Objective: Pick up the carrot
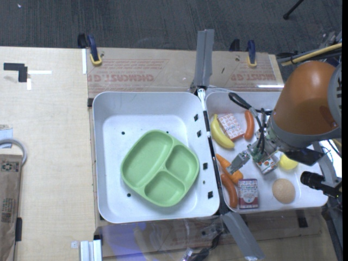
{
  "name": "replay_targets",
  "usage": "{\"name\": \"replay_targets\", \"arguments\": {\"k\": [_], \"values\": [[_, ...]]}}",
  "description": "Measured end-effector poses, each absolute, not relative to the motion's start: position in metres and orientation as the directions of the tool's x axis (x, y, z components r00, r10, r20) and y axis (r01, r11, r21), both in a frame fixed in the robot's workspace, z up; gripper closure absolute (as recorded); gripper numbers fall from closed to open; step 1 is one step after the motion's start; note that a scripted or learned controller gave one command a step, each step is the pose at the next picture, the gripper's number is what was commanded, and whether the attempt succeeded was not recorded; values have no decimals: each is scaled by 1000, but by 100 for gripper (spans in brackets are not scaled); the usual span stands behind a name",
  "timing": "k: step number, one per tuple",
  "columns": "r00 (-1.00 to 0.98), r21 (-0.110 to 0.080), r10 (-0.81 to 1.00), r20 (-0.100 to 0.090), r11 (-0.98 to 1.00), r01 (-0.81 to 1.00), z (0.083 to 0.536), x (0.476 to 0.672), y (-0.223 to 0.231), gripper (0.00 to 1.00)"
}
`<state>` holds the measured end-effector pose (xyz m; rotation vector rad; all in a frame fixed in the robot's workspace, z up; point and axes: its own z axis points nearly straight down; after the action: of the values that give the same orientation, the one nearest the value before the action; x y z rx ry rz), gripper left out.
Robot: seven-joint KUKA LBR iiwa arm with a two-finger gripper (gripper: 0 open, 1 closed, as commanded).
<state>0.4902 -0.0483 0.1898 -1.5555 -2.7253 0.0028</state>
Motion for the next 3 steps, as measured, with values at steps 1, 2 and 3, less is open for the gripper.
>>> {"name": "replay_targets", "arguments": {"k": [1,2,3], "values": [[-740,-1,673,1,740,673,190,479,-51,0],[-900,0,437,1,900,437,190,519,-25,0],[-958,1,286,2,958,286,191,479,-50,0]]}}
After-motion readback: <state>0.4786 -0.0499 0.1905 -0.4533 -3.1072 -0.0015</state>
